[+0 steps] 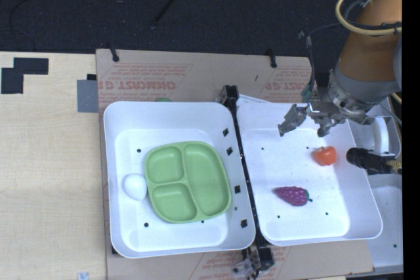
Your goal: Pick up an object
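The orange-red toy fruit [324,155] lies in my right bin [367,220], near its far right side, with the purple grape bunch [292,195] nearer the front. My gripper [306,124] hangs just above and behind the fruit, its 2 fingers spread apart, holding nothing. I judge I'm in the approach; next I must centre over the fruit and descend.

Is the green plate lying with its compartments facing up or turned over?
Facing up. The green plate shows three hollow compartments, all empty, in the left bin.
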### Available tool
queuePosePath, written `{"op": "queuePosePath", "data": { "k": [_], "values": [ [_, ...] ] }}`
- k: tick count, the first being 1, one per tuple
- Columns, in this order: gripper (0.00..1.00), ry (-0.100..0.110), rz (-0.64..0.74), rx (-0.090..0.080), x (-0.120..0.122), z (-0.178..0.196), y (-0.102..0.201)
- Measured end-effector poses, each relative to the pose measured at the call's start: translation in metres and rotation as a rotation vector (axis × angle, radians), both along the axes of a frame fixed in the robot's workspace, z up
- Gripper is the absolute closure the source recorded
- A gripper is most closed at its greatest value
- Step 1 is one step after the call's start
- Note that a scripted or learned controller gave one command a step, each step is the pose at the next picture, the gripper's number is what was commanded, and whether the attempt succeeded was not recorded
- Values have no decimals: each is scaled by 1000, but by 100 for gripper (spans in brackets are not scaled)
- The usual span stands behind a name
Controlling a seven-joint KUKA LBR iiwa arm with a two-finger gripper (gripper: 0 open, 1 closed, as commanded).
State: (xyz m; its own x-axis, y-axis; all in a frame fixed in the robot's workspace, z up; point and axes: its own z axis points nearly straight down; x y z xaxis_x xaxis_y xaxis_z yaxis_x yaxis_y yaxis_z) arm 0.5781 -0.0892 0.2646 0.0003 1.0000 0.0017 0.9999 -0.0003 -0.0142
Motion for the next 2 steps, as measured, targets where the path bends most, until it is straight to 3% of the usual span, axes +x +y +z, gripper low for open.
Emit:
{"op": "queuePosePath", "data": {
  "k": [1, 2],
  "values": [
    [0, -10, 1, -1, 2, 6, 0],
    [0, -6, 0, -1, -4, -42, -6]
  ]
}}
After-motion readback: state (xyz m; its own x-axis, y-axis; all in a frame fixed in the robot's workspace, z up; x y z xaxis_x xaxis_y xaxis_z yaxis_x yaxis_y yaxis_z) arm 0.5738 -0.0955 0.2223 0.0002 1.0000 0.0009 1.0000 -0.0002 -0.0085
